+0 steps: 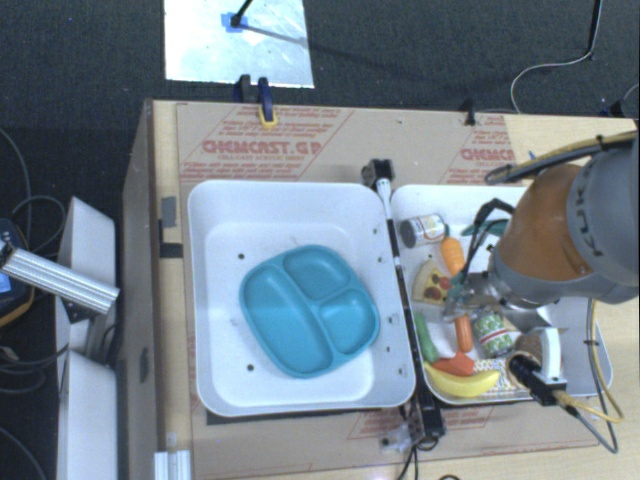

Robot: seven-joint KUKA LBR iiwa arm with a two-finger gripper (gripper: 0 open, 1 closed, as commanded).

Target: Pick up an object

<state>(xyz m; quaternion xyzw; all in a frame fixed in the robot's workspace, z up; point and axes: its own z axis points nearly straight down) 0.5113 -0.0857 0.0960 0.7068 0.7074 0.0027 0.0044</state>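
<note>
Progress: you've got the gripper [466, 301] low in the right bin [420, 200], among toy food.
Jaws: cannot tell their spread (wrist blocks them).
Left: grasp, lift.

glossy plastic tray [308, 310], matt cardboard bench [300, 143]

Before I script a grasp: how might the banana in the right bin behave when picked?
The banana looks smooth and curved, so it may slip or pivot. It lies against the bin wall beside other toys, so access looks tight.
</note>
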